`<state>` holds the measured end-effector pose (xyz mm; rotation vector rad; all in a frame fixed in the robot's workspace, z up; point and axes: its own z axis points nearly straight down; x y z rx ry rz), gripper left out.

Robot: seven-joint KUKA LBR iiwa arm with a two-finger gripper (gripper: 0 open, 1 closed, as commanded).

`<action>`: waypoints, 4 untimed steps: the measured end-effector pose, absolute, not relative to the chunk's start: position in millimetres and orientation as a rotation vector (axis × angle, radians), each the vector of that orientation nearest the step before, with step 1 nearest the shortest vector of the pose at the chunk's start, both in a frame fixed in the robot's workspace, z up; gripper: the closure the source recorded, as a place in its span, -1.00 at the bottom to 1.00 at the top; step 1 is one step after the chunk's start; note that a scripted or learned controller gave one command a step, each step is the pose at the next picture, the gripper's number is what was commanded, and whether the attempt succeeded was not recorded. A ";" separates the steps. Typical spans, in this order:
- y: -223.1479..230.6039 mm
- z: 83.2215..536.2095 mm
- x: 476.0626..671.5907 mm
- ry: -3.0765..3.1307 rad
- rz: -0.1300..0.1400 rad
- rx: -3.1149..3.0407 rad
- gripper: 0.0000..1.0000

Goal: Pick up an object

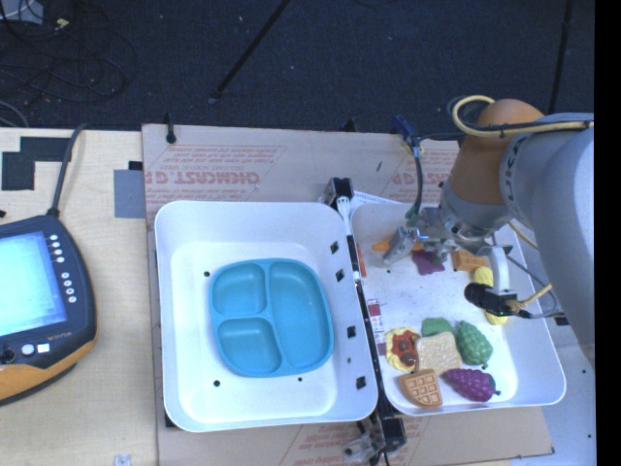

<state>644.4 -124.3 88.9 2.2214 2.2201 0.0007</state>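
Note:
My gripper (425,242) is low over the far part of the right bin (543,382), with the arm coming in from the right. Just beneath and beside it lie a purple toy (428,262), an orange piece (387,246) to its left and another orange piece (470,259) to its right. A yellow toy (482,278) sits a little nearer. At the bin's near end are a pizza slice (402,348), a tan cracker (440,352), a waffle (420,388), purple grapes (471,383) and two green toys (437,326) (473,342). I see nothing held.
The left bin (184,260) holds a blue divided plate (270,316). A dividing wall (354,289) separates the two bins. A handheld control tablet (34,304) lies on the bench at far left.

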 end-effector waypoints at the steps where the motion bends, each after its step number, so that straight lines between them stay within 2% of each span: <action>1: -116.5 88.7 644.3 2.223 -0.002 2.219 -1.00; 2: -94.5 88.8 644.4 2.223 -0.001 2.219 -1.00; 3: -96.1 100.1 645.0 2.221 -0.002 2.217 1.00; 4: -96.0 99.4 644.7 2.222 -0.003 2.218 -1.00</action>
